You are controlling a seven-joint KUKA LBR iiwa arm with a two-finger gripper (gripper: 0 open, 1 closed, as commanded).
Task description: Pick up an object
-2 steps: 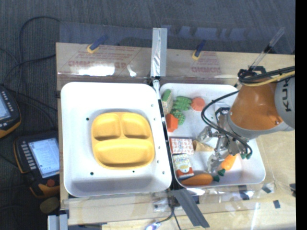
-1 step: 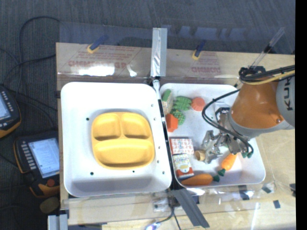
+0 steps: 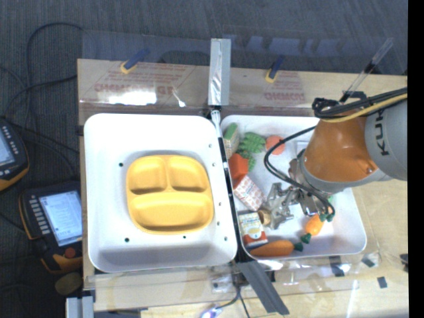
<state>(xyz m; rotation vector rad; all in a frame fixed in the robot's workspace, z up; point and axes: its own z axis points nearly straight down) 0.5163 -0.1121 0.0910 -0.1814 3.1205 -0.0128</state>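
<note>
A long orange toy carrot lies flat along the right bin's near edge; a smaller orange carrot sits tilted just beyond it.

A divided tray lies in the left bin; toy foods crowd the right bin, the hand among them.

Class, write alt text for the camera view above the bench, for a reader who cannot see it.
A grey and orange robot arm reaches from the right into the right white bin, its gripper low among toy foods, including carrots and a small carton. The left white bin holds a yellow divided tray.
</note>
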